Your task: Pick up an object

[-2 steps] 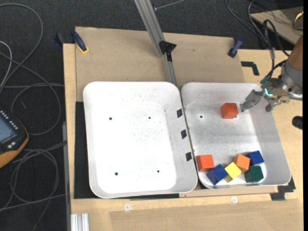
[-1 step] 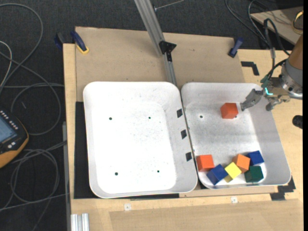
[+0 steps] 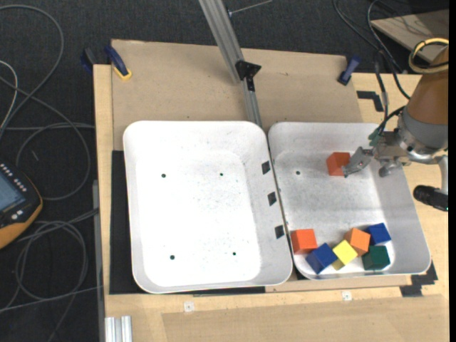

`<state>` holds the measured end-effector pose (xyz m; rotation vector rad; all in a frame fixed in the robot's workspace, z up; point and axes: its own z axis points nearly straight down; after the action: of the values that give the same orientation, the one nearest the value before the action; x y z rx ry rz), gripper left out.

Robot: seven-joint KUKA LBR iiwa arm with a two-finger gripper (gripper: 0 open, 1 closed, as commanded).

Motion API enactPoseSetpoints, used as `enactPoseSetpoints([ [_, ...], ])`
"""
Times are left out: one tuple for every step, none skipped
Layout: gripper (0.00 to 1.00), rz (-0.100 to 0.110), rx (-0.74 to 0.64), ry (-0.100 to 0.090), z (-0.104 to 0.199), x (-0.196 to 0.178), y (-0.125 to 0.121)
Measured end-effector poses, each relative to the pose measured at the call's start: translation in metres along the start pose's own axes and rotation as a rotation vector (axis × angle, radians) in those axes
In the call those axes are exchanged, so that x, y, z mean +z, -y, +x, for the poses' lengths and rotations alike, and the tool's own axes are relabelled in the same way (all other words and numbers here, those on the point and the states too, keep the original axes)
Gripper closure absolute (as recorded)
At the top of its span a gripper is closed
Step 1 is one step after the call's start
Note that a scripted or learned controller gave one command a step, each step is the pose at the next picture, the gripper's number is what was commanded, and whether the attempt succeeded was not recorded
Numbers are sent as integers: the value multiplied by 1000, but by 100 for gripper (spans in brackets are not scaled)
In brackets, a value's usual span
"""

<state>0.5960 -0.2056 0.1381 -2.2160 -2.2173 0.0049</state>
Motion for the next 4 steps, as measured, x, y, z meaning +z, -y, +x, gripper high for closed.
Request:
enactPoseSetpoints([
  [0, -1, 0, 0, 1, 41, 1],
  [100, -9, -1, 2, 0, 27, -2],
  [100, -13, -1, 4, -1, -18, -1],
  [100, -13, -1, 5, 2, -63, 2],
])
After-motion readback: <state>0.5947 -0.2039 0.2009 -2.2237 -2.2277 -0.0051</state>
